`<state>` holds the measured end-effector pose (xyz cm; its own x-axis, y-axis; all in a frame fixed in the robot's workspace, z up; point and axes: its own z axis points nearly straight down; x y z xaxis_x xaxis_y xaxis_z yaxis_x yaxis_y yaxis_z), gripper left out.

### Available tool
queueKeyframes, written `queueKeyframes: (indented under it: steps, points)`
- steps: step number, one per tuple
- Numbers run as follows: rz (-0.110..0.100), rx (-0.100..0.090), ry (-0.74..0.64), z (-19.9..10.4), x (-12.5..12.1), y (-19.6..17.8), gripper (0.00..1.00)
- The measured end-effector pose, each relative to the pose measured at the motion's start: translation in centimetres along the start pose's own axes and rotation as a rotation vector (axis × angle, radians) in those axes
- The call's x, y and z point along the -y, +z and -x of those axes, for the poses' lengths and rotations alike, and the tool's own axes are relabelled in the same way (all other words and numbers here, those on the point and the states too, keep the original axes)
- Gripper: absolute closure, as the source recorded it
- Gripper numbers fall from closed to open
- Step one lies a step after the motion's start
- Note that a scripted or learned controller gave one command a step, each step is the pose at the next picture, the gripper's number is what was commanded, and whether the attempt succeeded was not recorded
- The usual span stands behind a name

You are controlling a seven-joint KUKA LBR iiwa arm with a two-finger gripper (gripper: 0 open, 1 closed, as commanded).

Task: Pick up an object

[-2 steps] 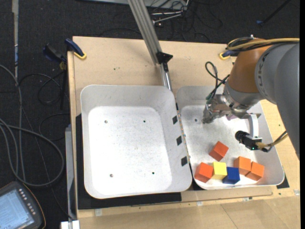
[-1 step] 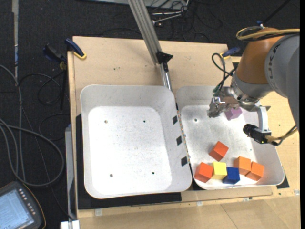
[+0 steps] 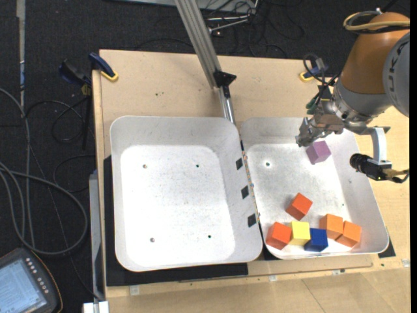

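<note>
A tan wooden bench (image 3: 169, 83) stands on dark carpet (image 3: 45, 38); black cables (image 3: 39, 175) trail at nine o'clock.

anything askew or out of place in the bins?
Nothing is spilled or damaged. The small purple cube sits tilted just below the gripper near the right white bin's far end, apart from the orange, yellow and blue blocks clustered at the near edge.

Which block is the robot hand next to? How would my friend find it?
Look at the right white bin, the one under the grey and orange arm. Near its far edge, just below the gripper, sits a purple block by itself. All the other blocks are orange, yellow or blue and bunch near the bin's front edge, so the lone purple one is it.
</note>
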<state>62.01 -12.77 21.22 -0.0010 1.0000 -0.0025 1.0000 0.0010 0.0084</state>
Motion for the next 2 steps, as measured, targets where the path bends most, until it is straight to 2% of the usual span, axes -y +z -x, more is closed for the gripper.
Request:
queueKeyframes:
  steps: [1, 2]
  points:
    - [-0.003, -0.001, 0.0, 0.0, -0.1, -2.8, 1.0]
    - [-0.009, -0.004, -0.006, -5.0, 0.8, -3.2, 1.0]
